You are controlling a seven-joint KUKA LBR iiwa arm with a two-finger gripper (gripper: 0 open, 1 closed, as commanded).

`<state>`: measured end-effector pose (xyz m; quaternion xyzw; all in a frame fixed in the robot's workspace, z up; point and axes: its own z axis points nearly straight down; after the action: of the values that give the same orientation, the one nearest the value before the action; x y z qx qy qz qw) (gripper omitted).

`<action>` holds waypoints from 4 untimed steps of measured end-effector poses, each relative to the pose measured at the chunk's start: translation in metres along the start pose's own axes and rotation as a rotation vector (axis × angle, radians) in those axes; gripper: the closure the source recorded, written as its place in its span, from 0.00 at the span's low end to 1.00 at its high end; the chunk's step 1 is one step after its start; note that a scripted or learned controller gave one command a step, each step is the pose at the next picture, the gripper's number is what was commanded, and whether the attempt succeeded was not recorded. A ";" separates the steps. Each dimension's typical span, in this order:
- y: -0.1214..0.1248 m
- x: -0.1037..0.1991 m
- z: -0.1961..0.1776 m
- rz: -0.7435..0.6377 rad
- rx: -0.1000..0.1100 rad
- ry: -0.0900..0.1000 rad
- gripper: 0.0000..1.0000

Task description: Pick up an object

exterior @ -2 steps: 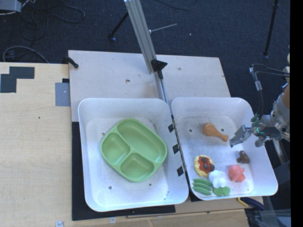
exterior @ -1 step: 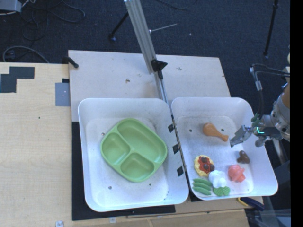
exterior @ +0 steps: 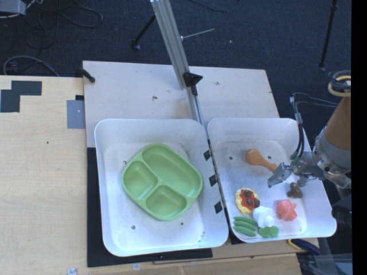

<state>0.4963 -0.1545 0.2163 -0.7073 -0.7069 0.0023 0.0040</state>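
My gripper [exterior: 289, 180] hangs over the right side of the right bin [exterior: 229, 132], open, with nothing between its fingers. One grey finger [exterior: 276, 177] points left toward an orange-brown toy drumstick [exterior: 259, 159]. A small brown piece [exterior: 295, 191] lies just below the gripper. In front of it lies a pink-red toy strawberry [exterior: 286, 209]. Further left in the same bin are a small round pizza toy [exterior: 247, 199], a white piece [exterior: 264, 215], green bean pods [exterior: 245, 226] and a green leafy piece [exterior: 268, 231].
The left bin [exterior: 109, 148] holds a green divided plate [exterior: 161, 181]. A metal rail [exterior: 175, 44] slants down from the back to the join of the two bins. Black clips [exterior: 212, 179] sit along the wall between the bins.
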 end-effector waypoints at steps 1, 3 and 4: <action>0.006 0.009 0.053 0.000 0.000 0.001 0.00; 0.007 0.011 0.084 0.005 -0.003 -0.001 1.00; -0.001 0.015 0.029 -0.002 -0.011 -0.002 1.00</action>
<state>0.4947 -0.1394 0.1874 -0.7066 -0.7076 -0.0007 -0.0007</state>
